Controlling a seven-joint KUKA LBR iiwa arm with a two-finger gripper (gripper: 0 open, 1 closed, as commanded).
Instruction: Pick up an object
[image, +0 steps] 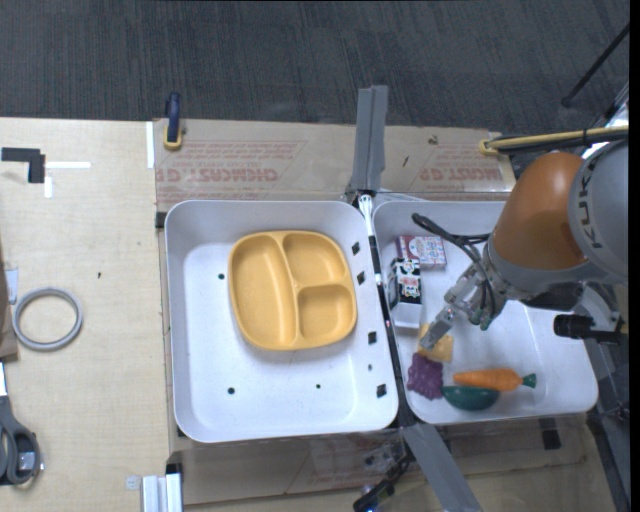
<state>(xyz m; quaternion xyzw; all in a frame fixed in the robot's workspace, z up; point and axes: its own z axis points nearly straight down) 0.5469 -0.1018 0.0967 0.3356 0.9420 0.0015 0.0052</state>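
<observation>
My gripper (438, 332) reaches down and to the left into the right bin (570, 400). Its tip is right at the top of a small yellow wedge (440, 350) near the bin's left wall. Whether it touches the wedge I cannot make out. Just below the wedge lies a purple bunch of grapes (424, 378). An orange carrot (488, 379) with a green top rests to the right of the grapes, over a dark green piece (470, 398). A black-and-white carton (406, 282) and a pink-and-white box (424, 250) stand further back in the same bin.
The left bin (200, 380) holds a yellow divided plate (293, 290). The arm's orange band (540, 215) hangs over the right bin's back half. On the bench at left lie a grey ring (45, 318) and scissors (18, 452).
</observation>
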